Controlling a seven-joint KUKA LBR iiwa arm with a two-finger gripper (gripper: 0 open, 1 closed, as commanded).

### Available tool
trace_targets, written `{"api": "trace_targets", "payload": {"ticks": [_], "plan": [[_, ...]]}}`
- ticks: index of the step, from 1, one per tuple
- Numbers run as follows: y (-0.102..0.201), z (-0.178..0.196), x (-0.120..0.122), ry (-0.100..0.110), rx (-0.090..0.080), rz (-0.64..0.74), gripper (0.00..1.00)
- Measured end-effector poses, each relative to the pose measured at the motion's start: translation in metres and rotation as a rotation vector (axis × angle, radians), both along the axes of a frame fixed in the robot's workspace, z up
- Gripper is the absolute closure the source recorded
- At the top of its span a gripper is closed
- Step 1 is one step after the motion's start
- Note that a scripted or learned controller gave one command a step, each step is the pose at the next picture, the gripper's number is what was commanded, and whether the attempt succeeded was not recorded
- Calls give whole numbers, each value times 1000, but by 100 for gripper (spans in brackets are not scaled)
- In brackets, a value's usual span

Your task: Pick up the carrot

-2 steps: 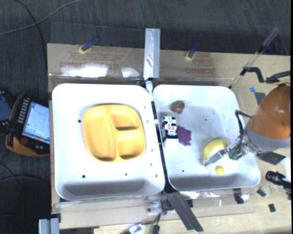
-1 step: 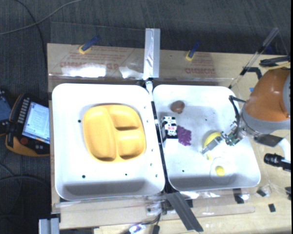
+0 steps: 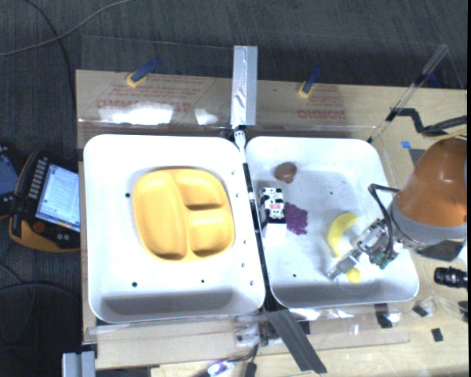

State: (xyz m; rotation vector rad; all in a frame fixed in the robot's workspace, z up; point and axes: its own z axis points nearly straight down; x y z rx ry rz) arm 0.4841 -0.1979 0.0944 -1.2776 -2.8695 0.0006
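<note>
Camera view: gripper [image 3: 347, 268] low in the right bin [image 3: 392, 293], front-right area, tips down by a yellow piece [image 3: 340, 231] just up-left of it. Can't tell how far open it is or whether it has anything. No carrot I can make out for sure. Purple item [image 3: 297, 219] further left, brown lump [image 3: 286, 170] far up-left. Yellow divided tray [image 3: 184, 213] in the left bin [image 3: 110, 289].

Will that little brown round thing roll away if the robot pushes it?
Probably a bit. The brown lump looks rounded, so a nudge would likely make it roll or wobble across the smooth floor of the right bin. It lies close to the bin's back wall, which should stop it soon. It is small, so it is probably light.
</note>
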Motion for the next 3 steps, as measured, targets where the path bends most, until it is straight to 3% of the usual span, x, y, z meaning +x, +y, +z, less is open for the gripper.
{"api": "trace_targets", "payload": {"ticks": [1,2,3], "plan": [[3,59,36,-3,1,104,0],[-19,30,0,-1,0,288,0],[-25,-3,4,-8,-3,527,0]]}}
